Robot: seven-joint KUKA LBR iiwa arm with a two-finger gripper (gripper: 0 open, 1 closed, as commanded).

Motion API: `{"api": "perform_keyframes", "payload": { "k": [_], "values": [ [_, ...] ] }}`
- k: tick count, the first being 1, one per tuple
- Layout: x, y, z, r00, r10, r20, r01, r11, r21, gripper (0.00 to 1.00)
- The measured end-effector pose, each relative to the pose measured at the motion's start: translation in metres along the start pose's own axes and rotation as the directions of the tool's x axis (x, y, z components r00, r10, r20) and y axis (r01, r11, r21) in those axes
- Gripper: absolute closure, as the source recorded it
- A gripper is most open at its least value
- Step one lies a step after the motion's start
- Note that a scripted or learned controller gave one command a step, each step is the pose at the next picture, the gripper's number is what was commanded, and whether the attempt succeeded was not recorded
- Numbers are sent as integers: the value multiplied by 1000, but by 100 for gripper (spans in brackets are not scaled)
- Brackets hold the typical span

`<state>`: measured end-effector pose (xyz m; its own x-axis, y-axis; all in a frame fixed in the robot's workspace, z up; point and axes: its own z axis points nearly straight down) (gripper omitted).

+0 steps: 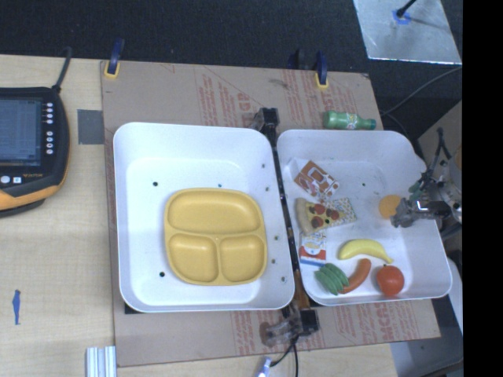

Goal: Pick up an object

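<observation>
While your gripper sits low over the right edge of the right bin, you cannot tell from this slanted view whether it is open or closed, and nothing can be made out in its grasp. So treat the pick as not yet made.

Nearest to the gripper, just to its left, lies a small orange piece, partly hidden by the wrist hardware. It looks like the natural target. Below and to the left of the gripper are a yellow banana, a red tomato, a sausage and a green vegetable, crowded together near the bin's front wall. Farther left, a pizza slice and a printed card lie flat; these would probably be hard to pinch.

For a clean grasp, centre the gripper over the orange piece before you descend, and keep off the bin's right wall, which stands close by. A round piece may roll when nudged, so come straight down. The yellow tray in the left bin lies well apart and needs no attention.
</observation>
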<state>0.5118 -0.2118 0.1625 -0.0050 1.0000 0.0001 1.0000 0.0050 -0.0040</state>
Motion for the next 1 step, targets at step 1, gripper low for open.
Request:
{"api": "perform_keyframes", "payload": {
  "k": [1],
  "values": [
    [1, 60, 65, 1000, 0, -2, 0, 1000, 0, 0]
  ]
}}
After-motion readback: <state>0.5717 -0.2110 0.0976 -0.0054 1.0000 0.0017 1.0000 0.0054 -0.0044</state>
